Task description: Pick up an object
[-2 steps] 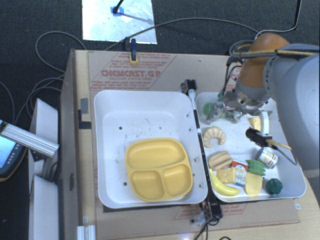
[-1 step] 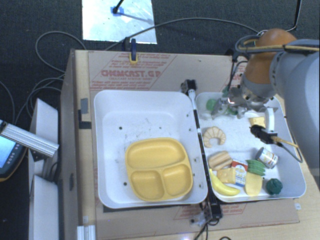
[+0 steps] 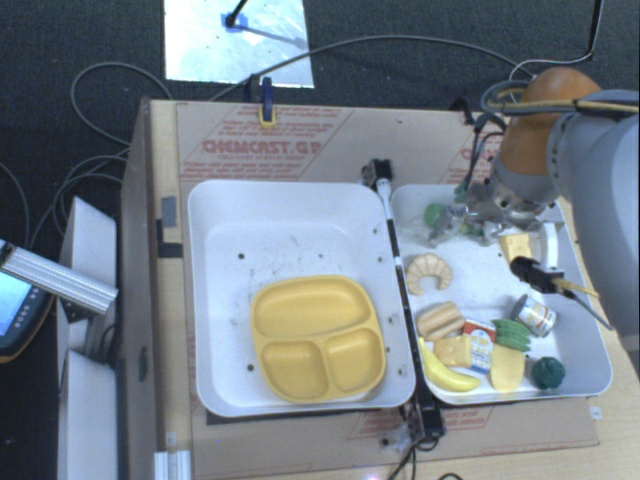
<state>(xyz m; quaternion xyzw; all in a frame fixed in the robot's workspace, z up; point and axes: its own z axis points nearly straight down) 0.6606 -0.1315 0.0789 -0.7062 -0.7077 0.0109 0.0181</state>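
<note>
The grey arm with its orange band (image 3: 540, 98) reaches over the far end of the right shallow white plastic bin (image 3: 590, 363). The left white bin (image 3: 215, 228) holds a yellow three-compartment plastic tray (image 3: 318, 336).

The two-finger gripper (image 3: 478, 213) hangs low by a small green object (image 3: 436, 214); whether it is spread or pinching cannot be told.

Candidates lie nearer the front: a tan croissant-shaped toy (image 3: 428, 271), a yellow toy banana (image 3: 447, 373) and a small silver can (image 3: 535, 315).

Risks, in my judgement: the green object sits near the bin's far wall, so a descent could strike the rim or nudge the piece aside; the front items lie crowded together, inviting a double or slipping grasp.
</note>
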